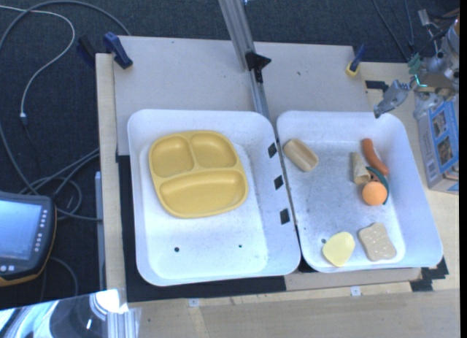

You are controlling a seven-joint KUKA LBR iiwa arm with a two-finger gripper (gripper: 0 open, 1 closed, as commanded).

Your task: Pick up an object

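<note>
Just gripper [387, 100] above right bin's [408, 139] corner

The gripper [387, 99] hangs at the far right corner of the right bin [321, 190], just over its rim; the state of its fingers is unclear. Closest to it in this bin lie a sausage [374, 156], a small beige piece [358, 169] and an orange ball [374, 193]. Farther to the left of it is a bread roll [300, 155]. At the near edge, well apart from it, are a cracker [377, 242] and a yellow disc [338, 248]. Far left, the left bin [211, 249] holds a yellow tray [197, 173].
</note>
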